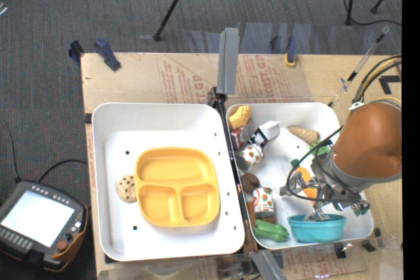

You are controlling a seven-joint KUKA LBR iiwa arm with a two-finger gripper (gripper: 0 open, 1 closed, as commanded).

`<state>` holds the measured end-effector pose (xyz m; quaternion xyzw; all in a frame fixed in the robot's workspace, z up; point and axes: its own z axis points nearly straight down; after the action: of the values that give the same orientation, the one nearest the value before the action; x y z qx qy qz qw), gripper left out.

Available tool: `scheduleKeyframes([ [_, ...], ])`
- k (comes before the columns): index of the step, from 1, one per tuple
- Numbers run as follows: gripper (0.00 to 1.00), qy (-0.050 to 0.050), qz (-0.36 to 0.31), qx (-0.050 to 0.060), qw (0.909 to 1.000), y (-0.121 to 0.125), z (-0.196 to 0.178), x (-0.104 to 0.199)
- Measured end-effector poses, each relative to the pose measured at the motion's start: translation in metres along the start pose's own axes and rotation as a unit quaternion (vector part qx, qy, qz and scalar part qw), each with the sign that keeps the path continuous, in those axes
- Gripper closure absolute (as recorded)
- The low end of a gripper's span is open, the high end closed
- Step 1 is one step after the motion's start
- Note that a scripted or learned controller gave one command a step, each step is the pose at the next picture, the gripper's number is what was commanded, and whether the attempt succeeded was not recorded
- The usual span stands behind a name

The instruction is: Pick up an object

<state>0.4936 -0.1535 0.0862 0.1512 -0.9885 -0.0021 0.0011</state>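
The right bin holds several small objects: a yellow corn-like piece, a white block, a tan cone-shaped piece, a small can, a green piece and a teal bowl. An orange piece lies beside the arm's wrist. My gripper hangs low at the front right of this bin, right above the teal bowl. The arm's orange band hides part of the bin.
In the left bin sit a yellow divided tray and a cookie at its left. A handheld controller lies off the bench at lower left. Clamps and a grey post stand behind the bins.
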Motion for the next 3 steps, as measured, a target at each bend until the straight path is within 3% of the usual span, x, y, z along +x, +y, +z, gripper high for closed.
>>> scheduleKeyframes([
  [2, 0.00, -0.002, -0.049, 0.002, 0.9988, -0.0079, -0.0015, -0.0064],
  [3, 0.00, -0.002, -0.046, 0.002, 0.9989, 0.0011, -0.0014, -0.0131],
])
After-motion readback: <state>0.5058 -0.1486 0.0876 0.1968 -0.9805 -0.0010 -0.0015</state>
